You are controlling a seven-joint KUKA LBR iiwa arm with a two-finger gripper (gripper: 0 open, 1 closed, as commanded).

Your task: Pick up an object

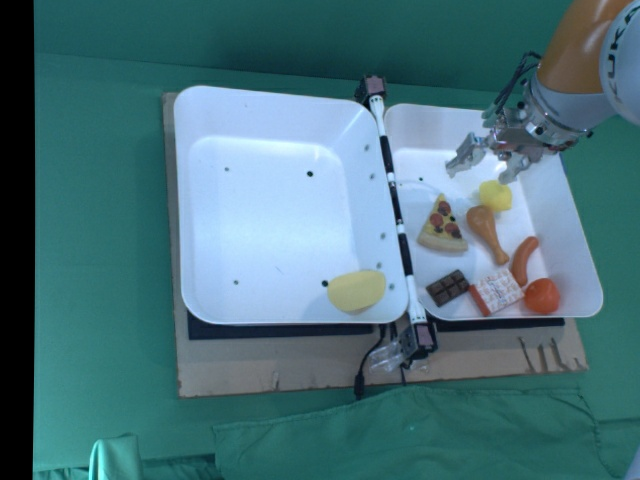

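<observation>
My gripper (pixel 487 167) hangs over the back of the right bin (pixel 578 258), open, with nothing between its fingers. Just below it lies a small yellow piece (pixel 495 196). Nearby in the same bin are a chicken drumstick (pixel 486 230), a pizza slice (pixel 442 225), a sausage (pixel 524 259), a chocolate bar (pixel 448 287), a red and white wafer block (pixel 496 292) and an orange-red tomato (pixel 541 296). A yellow potato-like piece (pixel 356 290) sits at the front right corner of the left bin (pixel 215 118).
A black and white divider bar (pixel 392 196) runs between the two bins. Both bins rest on a cardboard sheet (pixel 250 373) over green cloth. Cables (pixel 385 358) gather at the front between the bins.
</observation>
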